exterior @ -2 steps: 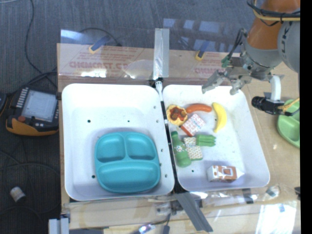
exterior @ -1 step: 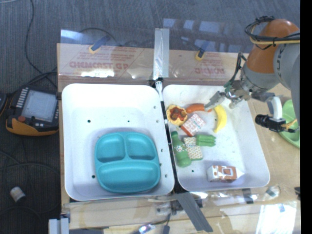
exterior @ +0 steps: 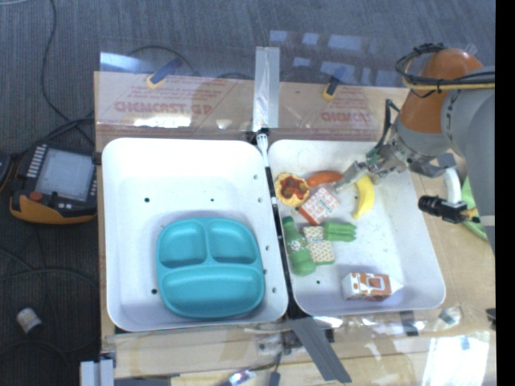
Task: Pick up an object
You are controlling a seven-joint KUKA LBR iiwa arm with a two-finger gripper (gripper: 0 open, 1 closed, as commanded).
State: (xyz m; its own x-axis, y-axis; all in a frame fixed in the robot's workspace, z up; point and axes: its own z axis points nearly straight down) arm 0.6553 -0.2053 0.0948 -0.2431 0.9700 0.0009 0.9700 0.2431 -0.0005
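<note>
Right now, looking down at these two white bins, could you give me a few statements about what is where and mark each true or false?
1. The teal divided tray lies in the left bin. True.
2. The banana lies in the left bin. False: it is in the right bin.
3. The gripper is above the right bin's far end, near the banana. True.
4. The small carton sits on the teal tray. False: it lies near the right bin's front edge.
5. The green toys lie in the right bin. True.

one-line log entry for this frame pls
arm: over right bin | gripper: low, by banana | holding: nothing seen | tray: in left bin | pick: not done
</note>
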